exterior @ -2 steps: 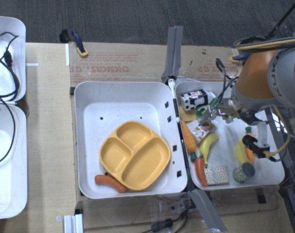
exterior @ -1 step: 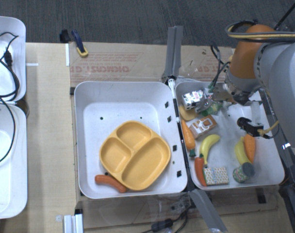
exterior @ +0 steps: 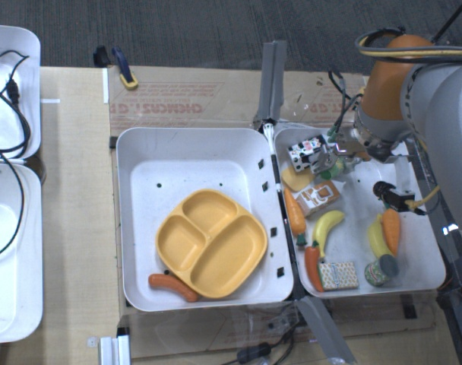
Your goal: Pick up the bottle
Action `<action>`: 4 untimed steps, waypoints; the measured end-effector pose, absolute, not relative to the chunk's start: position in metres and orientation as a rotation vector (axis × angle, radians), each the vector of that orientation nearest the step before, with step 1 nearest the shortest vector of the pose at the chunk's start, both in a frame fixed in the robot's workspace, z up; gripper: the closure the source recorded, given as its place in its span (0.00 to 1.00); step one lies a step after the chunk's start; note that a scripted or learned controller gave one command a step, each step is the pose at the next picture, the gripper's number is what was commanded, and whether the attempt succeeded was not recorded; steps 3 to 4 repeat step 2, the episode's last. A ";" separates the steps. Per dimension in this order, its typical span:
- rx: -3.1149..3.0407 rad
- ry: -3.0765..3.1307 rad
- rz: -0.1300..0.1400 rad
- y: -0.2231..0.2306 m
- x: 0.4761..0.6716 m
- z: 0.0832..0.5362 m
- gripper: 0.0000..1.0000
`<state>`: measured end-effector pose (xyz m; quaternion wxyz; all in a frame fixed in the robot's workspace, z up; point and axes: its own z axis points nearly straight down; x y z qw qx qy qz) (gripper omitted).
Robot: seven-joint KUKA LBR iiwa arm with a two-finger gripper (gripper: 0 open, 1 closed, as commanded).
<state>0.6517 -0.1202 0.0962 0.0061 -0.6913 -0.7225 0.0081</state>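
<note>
- In the left bin [exterior: 132, 204], nearest the camera, an orange sausage-shaped toy [exterior: 172, 286] lies against the near edge of a yellow divided plate [exterior: 212, 242].
- Along the near wall of the right bin [exterior: 436, 268] sit a red-orange carrot [exterior: 313, 267], a small patterned box [exterior: 338, 275] and a small greenish round container [exterior: 380, 271]. That container looks most like the bottle, though it is too small to be sure.
- The bottle stands in the near right corner of the right bin, touching the lower end of a yellow banana [exterior: 377, 239] that has an orange carrot [exterior: 391, 231] just beside it.
- Mid-bin lie another banana [exterior: 327, 226], an orange carrot [exterior: 295, 211] along the left wall and a brown-and-white carton [exterior: 320, 196].
- Farther back, a yellow wedge [exterior: 295, 178] and a black-and-white spotted item [exterior: 305, 152] lie in the far left corner.
- The gripper [exterior: 328, 157] hangs over that far corner, just beside the spotted item and well apart from the bottle; whether it is released or clenched cannot be told.
- Beyond the bins, a blue-and-yellow clamp [exterior: 123, 68] rests on the bench [exterior: 79, 204].
</note>
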 end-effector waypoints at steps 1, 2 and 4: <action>-2.274 -2.151 0.017 -0.153 0.655 0.088 1.00; -2.328 -2.113 0.001 -0.109 0.659 0.238 1.00; -2.328 -2.113 0.001 -0.109 0.659 0.238 1.00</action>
